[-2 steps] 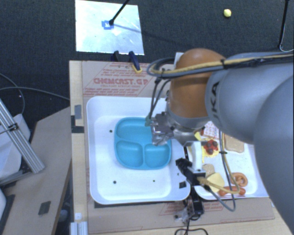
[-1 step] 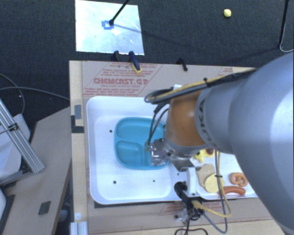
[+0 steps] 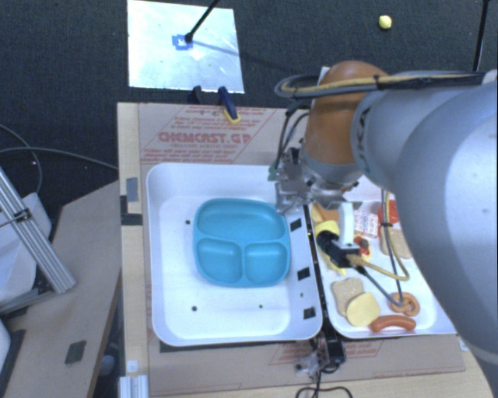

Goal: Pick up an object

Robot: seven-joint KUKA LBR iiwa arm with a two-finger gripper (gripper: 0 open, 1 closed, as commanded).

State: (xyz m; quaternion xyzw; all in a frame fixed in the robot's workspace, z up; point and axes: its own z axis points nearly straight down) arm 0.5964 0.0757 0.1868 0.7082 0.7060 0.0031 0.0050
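Left bin [image 3: 167, 311]: white plastic, smooth, faintly glossy. Divided plate [image 3: 241, 241]: light blue plastic, smooth, satin sheen. Cardboard sheet [image 3: 204, 132] under the bins: brown, matt, red print. Arm casing [image 3: 443, 155]: grey, smooth, soft sheen; orange band [image 3: 342, 116] glossy. Panel [image 3: 185, 45] at top: reflective, metallic-looking. Floor covering [image 3: 62, 70]: dark, rough, matt.

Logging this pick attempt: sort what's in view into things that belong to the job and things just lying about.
Job:
- gripper
- right bin
- toy food pieces
- sausage

Lying about:
- blue divided plate in the left bin
- cardboard sheet
- yellow ball
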